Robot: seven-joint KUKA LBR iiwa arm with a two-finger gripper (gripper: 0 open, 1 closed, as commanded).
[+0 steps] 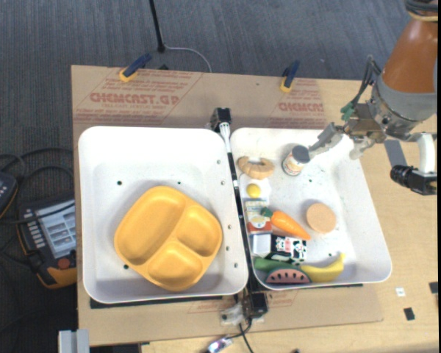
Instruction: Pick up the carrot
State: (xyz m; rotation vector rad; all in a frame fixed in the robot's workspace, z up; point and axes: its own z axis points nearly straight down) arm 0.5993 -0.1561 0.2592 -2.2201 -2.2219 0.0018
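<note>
Item 1, carrot [288, 223]: lying mid right bin [367, 197] among toys, well apart from my gripper [345, 140], whose state I cannot tell; I'd descend straddling its width.

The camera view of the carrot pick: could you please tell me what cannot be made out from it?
- Gripper: too small and pale against the right bin to tell open from shut.
- Carrot: its leafy end is lost among the crowded small items beside it.
- Watermelon slice: low against the bin's near wall; its lower edge is hard to see.
- Arm: cut off by the top edge.
</note>
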